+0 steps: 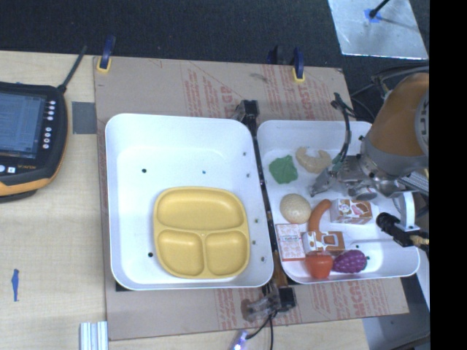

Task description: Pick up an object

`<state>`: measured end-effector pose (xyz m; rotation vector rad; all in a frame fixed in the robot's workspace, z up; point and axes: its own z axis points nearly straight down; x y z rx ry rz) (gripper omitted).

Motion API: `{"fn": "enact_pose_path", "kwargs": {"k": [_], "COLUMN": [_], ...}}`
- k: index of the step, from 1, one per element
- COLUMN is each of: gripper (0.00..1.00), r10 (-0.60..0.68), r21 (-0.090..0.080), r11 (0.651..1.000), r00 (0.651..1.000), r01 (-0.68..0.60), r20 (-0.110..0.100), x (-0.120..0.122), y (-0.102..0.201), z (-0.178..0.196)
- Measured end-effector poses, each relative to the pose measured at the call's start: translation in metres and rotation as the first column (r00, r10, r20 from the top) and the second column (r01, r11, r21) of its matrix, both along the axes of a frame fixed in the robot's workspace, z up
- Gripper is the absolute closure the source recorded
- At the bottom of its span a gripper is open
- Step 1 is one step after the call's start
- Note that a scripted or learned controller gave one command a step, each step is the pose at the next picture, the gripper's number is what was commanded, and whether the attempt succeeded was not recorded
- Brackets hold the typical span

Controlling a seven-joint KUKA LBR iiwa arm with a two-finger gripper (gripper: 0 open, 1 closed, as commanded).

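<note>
The right white bin (pixel 406 270) holds several small items: a green lump (pixel 283 169), a beige croissant-like piece (pixel 314 159), a pale egg-shaped item (pixel 295 208), an orange sausage (pixel 318 216), a small printed carton (pixel 353 211), a flat red-and-white packet (pixel 290 240), a red tomato (pixel 319 265) and purple grapes (pixel 350 261). My gripper (pixel 340 187) hangs over the bin's middle, right of the croissant piece and just above the sausage and carton. Its two grey fingers stand spread apart, open, with nothing between them.
The left white bin (pixel 120 195) holds a yellow divided plate (pixel 202 232). A handheld control pendant (pixel 25 137) lies at the bench's left edge. Blue clamps (pixel 106 53) pin the cardboard sheet at the back. The arm's grey and orange body (pixel 401 126) covers the right bin's far right corner.
</note>
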<state>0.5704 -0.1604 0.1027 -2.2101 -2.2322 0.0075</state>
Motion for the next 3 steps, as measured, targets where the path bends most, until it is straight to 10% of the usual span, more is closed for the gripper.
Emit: {"fn": "enact_pose_path", "kwargs": {"k": [1, 2, 3], "gripper": [0.00, 1.00, 1.00], "r10": [-0.003, 0.000, -0.004], "r21": [0.003, 0.001, 0.004], "r11": [1.000, 1.000, 1.000], "r00": [1.000, 1.000, 1.000], "r01": [0.003, 0.000, 0.004], "r20": [-0.001, -0.003, 0.001], "x": [-0.033, -0.033, -0.047], "y": [0.043, 0.041, 0.117], "z": [-0.012, -0.001, 0.089]}}
